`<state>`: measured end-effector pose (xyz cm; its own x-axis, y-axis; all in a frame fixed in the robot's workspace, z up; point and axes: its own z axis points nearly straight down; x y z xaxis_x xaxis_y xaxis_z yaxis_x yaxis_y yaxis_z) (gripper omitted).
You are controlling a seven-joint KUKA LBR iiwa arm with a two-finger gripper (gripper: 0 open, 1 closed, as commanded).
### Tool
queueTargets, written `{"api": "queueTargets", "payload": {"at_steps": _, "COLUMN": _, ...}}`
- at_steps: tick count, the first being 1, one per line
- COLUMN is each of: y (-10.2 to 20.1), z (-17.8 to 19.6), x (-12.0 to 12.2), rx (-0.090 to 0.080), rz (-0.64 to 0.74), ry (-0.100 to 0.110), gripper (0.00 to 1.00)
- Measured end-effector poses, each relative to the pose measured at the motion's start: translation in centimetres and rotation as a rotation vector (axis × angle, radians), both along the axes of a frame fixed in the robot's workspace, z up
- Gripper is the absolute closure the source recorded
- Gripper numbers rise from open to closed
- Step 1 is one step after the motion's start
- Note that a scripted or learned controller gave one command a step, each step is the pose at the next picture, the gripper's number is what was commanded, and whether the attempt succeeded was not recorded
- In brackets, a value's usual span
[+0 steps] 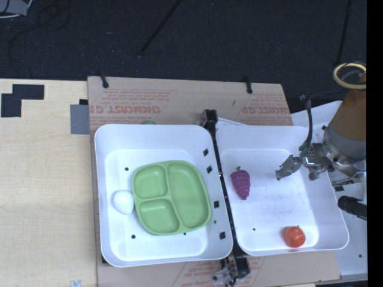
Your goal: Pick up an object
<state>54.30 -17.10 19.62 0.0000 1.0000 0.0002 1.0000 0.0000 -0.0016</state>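
Lettering on the cardboard (pixel 179 103) behind the bins is the only writing you get: red print, upside down from this camera, too blurred to read with any confidence. You will find no brand or label on the bins or on anything in them.

Your gripper (pixel 291 166) sits over the right bin (pixel 263 142), near its right wall, with the arm (pixel 347 130) coming in from the right edge. You see grey metal parts pointing left, but you cannot tell how the jaws stand, and nothing shows between them.

Your pickable things in that bin are two. You have the grapes (pixel 240 183), a purple bunch on the bin floor to the left of the gripper, apart from it, near the divider between the bins. You have the tomato (pixel 294 236), red, at the bin's near edge, well below the gripper in the picture and apart from it.

Over in the left bin (pixel 114 148) you see a green plate (pixel 171 197) with three compartments, lying flat, and a white egg (pixel 123 201) touching its left rim.
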Motion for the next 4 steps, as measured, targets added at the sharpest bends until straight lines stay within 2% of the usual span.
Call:
{"api": "queueTargets", "payload": {"at_steps": 1, "y": 0.7, "z": -4.7, "x": -0.6, "rx": 0.003, "rz": 0.000, "ry": 0.006, "gripper": 0.00}}
{"api": "queueTargets", "payload": {"at_steps": 2, "y": 1.0, "z": -11.0, "x": -0.3, "rx": 0.002, "rz": -0.001, "ry": 0.005, "gripper": 0.00}}
{"api": "queueTargets", "payload": {"at_steps": 3, "y": 1.0, "z": -10.9, "x": -0.3, "rx": 0.002, "rz": -0.004, "ry": 0.002, "gripper": 0.00}}
{"api": "queueTargets", "payload": {"at_steps": 4, "y": 0.9, "z": -9.7, "x": -0.3, "rx": 0.001, "rz": -0.008, "ry": 0.001, "gripper": 1.00}}
